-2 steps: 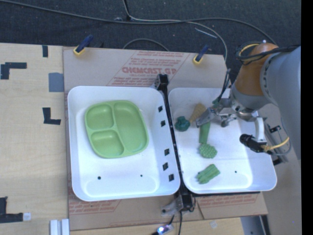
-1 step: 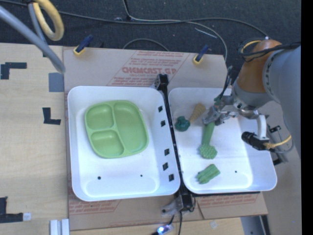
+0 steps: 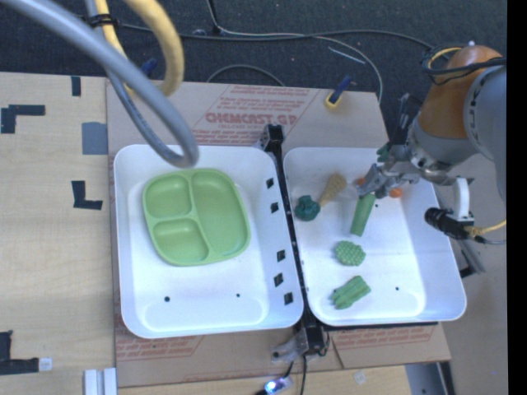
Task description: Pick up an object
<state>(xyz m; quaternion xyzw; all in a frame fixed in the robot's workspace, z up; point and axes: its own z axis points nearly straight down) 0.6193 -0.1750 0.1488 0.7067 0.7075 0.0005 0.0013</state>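
Green and long, the stick [image 3: 362, 213] is lying in the right bin [image 3: 428, 299], in its upper middle part, tilted a little from upright in the camera view. Its top end is sitting right under the tool [image 3: 377, 181], and it looks as if that end is lying between the fingers, though I cannot tell whether they are gripping it or merely standing around it.

To do this step well, I judge the tool should be closing squarely across the stick's narrow width near the top end, then rising straight up, since a slanted pull is likely to be rolling the stick out.

Other things are lying near: a tan cone [image 3: 332, 189] just left of the stick, a dark green lump [image 3: 307, 209] further left by the divider, a round knobbly green piece [image 3: 349, 253] just below the stick, and a leafy green piece [image 3: 351, 291] lower still. The right side of this bin, toward its far wall, is offering open room for moving.

The left bin [image 3: 148, 303] is holding a green tray [image 3: 196, 216], well apart from the stick. Both bins are resting on the table [image 3: 49, 245].
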